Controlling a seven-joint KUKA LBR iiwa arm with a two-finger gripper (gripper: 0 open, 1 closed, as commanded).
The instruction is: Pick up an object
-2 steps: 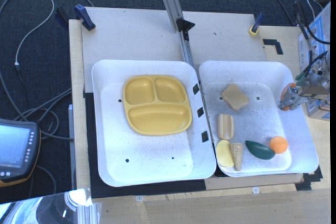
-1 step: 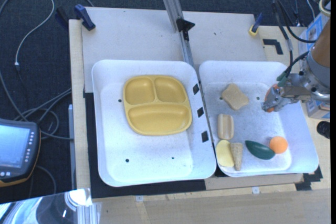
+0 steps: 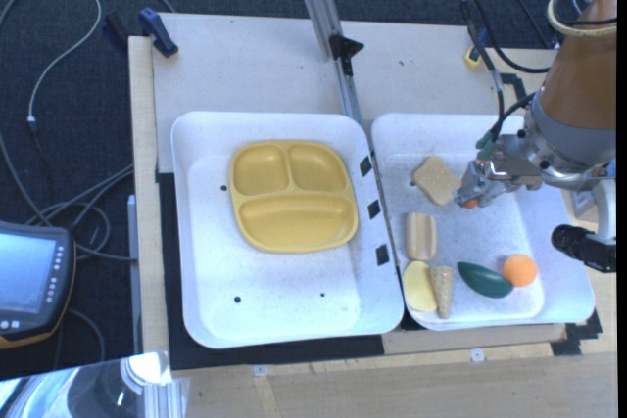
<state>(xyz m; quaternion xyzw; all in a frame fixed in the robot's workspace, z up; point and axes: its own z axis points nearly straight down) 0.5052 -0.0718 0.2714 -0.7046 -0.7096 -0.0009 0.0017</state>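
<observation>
Hovering at right of frame: two-finger gripper point(image 3: 477, 192), jaws' state unclear; flat tan square block point(image 3: 436, 179) just left, long axis slanting down-right.

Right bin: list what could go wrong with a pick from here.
1. The gripper hangs just right of the tan bread slice; coming down off-centre, it could clip the edge and push the slice away.
2. The yellow piece, cone, green piece and orange ball crowd the near wall of the right bin, so a grab there may catch two or jam.
</observation>
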